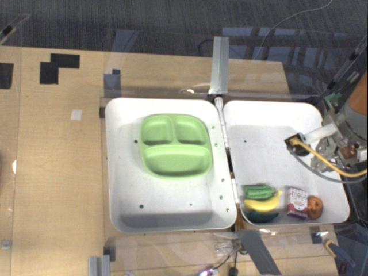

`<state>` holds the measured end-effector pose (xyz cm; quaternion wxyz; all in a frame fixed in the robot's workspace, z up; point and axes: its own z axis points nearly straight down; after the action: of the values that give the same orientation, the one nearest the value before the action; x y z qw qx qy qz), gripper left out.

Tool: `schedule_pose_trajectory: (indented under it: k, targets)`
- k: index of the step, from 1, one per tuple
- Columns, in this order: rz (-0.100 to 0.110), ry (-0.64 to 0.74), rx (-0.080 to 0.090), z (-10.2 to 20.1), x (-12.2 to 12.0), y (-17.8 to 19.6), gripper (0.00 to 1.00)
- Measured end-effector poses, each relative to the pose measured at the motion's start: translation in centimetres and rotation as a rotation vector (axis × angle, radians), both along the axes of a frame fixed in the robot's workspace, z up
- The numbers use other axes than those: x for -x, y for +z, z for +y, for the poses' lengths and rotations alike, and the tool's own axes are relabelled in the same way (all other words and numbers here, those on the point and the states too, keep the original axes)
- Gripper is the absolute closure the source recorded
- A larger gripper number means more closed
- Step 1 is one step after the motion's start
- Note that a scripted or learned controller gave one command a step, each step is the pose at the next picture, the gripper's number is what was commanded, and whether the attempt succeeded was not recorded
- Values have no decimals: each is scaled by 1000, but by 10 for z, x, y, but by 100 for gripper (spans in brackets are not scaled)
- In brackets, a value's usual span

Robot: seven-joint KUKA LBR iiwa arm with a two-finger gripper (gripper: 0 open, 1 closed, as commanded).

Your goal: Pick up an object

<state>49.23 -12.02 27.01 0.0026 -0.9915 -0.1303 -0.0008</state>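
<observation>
4 objects lie along the near wall of the right bin [259, 125] on the wooden bench [52, 154]: banana [261, 202], green vegetable [260, 191], small carton [297, 200], reddish fruit [314, 207]. Behind them hangs the gripper [336, 153], cut off at the edge; how far open it is cannot be told. Dark carpet [144, 16] lies beyond.

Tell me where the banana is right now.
In the camera view, the banana lies in the right bin, at its near left corner, just in front of a green vegetable and left of a small purple packet.
</observation>
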Motion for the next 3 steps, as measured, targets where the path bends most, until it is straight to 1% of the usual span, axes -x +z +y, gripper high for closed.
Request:
schedule_pose_trajectory:
  k: [1, 2, 3]
  targets:
    - [0, -52, 4, 21, 5, -30, 100]
    - [-2, -20, 5, -9, 5, 28, 100]
    - [-2, -12, 5, -9, 4, 38, 100]
